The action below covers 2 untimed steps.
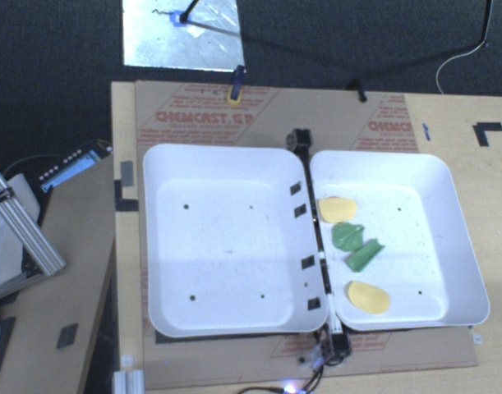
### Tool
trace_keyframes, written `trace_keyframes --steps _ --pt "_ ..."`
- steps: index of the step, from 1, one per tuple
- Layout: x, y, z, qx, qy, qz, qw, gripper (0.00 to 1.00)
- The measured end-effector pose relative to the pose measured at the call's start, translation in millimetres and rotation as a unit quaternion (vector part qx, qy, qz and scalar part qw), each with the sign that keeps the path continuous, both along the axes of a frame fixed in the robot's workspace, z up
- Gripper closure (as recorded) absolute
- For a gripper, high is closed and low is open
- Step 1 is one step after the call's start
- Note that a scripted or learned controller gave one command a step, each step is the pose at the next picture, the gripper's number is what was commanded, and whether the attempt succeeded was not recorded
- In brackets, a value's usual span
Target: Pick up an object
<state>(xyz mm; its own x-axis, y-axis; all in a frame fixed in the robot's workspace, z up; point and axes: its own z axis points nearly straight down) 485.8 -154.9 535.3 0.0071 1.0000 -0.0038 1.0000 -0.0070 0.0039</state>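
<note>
Three small objects lie along the left side of the right bin (456, 220). A yellow piece (337, 210) sits nearest the back, close to the divider. Just in front of it is a crumpled green object (355, 245). Another yellow piece (368, 297), oval and flat, rests near the bin's front wall.
The left bin (164, 220) sits beside the right one, joined by a black hinge strip (315, 236). Both rest on a cardboard sheet (201, 113). A shiny metal plate (181, 21) lies on the floor at the back. An aluminium frame (16, 228) stands at the left.
</note>
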Motion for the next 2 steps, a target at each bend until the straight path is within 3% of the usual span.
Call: trace_keyframes --steps 1,2 --pt "1 9 0 0.0014 0.000 0.006 1.0000 1.00" --pt "0 -55 0 0.0000 0.000 0.002 1.0000 1.00"
